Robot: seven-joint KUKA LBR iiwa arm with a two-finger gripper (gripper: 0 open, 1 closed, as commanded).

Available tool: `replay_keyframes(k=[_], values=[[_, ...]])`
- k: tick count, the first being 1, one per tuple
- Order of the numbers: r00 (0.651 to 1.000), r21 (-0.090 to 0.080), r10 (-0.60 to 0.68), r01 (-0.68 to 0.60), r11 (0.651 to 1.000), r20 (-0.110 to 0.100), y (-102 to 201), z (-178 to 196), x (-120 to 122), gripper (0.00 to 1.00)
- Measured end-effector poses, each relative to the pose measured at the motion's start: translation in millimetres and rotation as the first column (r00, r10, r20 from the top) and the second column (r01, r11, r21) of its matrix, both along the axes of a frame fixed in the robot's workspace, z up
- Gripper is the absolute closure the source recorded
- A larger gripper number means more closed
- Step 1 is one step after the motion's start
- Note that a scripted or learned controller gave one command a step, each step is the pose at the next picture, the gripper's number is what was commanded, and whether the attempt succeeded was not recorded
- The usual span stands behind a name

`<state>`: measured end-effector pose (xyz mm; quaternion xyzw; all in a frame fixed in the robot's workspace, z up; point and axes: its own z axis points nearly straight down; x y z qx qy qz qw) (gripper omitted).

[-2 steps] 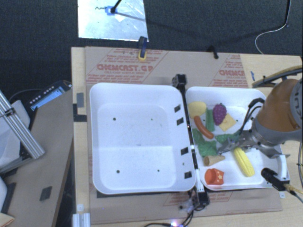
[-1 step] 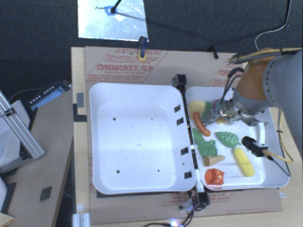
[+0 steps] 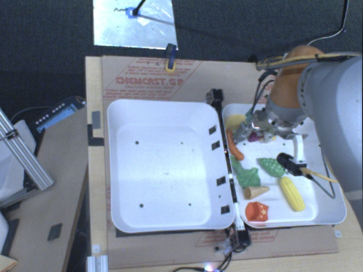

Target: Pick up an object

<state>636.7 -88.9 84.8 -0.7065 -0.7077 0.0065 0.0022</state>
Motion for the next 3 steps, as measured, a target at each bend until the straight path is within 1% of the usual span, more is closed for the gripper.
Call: replay_keyframes(k=[1, 2, 3], values=[[1.000, 0.003, 0.000, 0.000, 1.000, 0.011, 0.0, 10.4, 1.1, 1.00], [0.999, 0.008, 0.010, -0.010, 1.000, 0.035, 75.8, 216.6, 28.5, 1.00], [1.000, 0.009, 0.008, -0.008, 1.000, 0.005, 137.1, 117.2, 0.9, 1.00]])
